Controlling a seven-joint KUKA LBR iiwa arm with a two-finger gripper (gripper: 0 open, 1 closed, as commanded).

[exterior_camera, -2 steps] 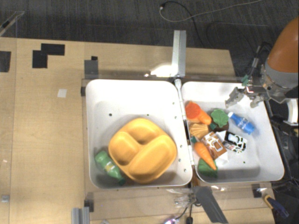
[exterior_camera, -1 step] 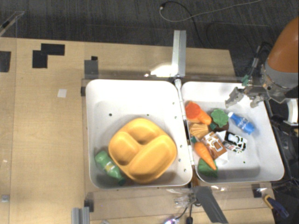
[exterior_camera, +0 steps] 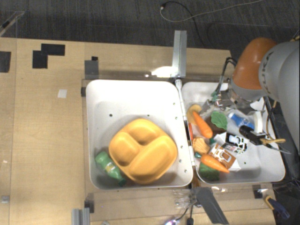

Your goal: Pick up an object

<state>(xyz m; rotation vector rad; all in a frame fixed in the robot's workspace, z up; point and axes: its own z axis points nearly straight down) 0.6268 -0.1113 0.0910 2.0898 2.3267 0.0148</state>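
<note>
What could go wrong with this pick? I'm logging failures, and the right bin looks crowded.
1. The toys in the right bin lie packed and touching, so the gripper may nudge or catch a neighbour of the carrot.
2. The gripper sits near the bin's back wall, and may clip it.
3. The small green piece looks flat and could slip.

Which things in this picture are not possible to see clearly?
- Pincer, camera view: the arm's wrist hides its fingertips.
- Green bottle: the yellow dish covers part of it.
- Small items in the right bin: piled together, too small to name, except two carrots.
- Arm: cut off by the right edge.
</note>
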